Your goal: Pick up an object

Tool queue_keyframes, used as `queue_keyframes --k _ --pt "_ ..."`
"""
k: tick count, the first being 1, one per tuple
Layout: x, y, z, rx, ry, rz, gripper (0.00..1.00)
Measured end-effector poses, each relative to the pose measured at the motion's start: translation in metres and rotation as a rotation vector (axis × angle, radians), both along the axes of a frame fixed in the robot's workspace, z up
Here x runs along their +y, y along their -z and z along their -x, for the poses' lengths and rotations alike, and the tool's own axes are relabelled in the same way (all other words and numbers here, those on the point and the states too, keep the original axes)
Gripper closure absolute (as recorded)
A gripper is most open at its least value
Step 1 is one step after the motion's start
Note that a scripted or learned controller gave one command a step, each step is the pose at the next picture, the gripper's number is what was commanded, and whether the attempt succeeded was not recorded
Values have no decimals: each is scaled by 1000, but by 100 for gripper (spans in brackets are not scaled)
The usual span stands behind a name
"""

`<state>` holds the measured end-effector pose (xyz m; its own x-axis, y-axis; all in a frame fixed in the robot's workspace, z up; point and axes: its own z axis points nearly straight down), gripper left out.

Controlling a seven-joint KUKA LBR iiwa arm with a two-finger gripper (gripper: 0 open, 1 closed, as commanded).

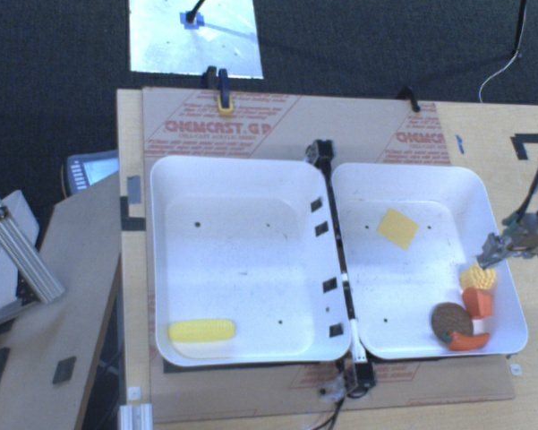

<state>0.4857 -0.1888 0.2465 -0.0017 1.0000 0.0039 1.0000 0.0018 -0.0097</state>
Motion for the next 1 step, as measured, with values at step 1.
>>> queue_keyframes --k 1 --pt "27 116 1 0 0 -1 100"
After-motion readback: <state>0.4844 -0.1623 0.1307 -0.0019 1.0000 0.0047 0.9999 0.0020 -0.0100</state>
